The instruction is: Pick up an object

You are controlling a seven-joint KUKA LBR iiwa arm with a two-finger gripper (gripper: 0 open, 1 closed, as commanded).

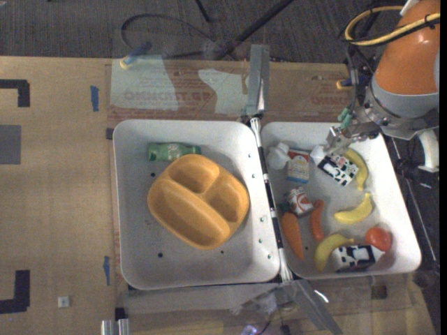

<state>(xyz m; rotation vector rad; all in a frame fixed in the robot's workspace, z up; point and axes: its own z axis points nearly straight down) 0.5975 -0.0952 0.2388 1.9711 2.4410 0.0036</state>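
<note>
Gripper (340, 139): aperture indiscernible, no object seen held | target: cow-patterned carton (339, 169) at right bin's (405, 208) 1 o'clock, touching banana (359, 167) | risk: the crowding banana may deflect fingers, spoiling grasp.

I'm seeing soft, even overhead light washing out the two shallow white plastic bins (133, 208), with the glossy orange divided plate (198, 199) casting only a faint shadow toward six o'clock. The dark carpet at twelve o'clock is staying dim. Everything is looking slightly blurred and grainy.
</note>
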